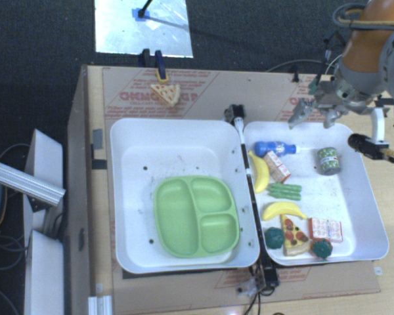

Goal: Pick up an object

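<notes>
Grey arm: reaches in from the right, orange band up, wrist bent down over the right bin's (364,176) far edge.
Gripper (314,115): fingers spread apart, gripping nothing (hanging above the rim).
Objects: blue bottle (274,149) near far-left corner; can (328,161) toward right edge.

Dark carpeted floor (39,38) around a cardboard-topped bench (203,87), shiny metal sheet (143,17) beyond.
</notes>
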You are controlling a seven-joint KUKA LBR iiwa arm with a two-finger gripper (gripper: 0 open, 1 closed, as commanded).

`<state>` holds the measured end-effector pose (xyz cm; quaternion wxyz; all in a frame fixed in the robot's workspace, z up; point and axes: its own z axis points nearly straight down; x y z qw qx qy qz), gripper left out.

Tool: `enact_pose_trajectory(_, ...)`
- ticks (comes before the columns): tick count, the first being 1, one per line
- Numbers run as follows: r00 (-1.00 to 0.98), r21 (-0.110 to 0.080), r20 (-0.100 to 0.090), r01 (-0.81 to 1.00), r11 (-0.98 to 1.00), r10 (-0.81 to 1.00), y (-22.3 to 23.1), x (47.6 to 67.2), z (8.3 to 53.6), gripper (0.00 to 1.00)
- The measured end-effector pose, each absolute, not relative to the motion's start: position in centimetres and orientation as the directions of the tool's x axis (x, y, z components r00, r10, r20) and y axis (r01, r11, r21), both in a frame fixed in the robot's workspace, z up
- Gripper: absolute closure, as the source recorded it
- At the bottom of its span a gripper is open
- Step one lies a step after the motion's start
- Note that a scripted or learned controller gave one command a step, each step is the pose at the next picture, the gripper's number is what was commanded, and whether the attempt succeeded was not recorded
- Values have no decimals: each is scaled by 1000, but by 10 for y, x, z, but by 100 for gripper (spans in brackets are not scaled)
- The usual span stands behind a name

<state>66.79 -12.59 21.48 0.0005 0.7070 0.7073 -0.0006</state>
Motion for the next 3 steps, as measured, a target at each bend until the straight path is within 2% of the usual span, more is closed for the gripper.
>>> enact_pose_trajectory(1,-1,-2,0,1000,1,1000,-113,582,154,0)
enact_pose_trajectory(2,-4,1,1,1000,4,1000,-89,650,109,0)
enact_pose_trajectory(3,-5,-18,10,1000,5,1000,-102,669,92,0)
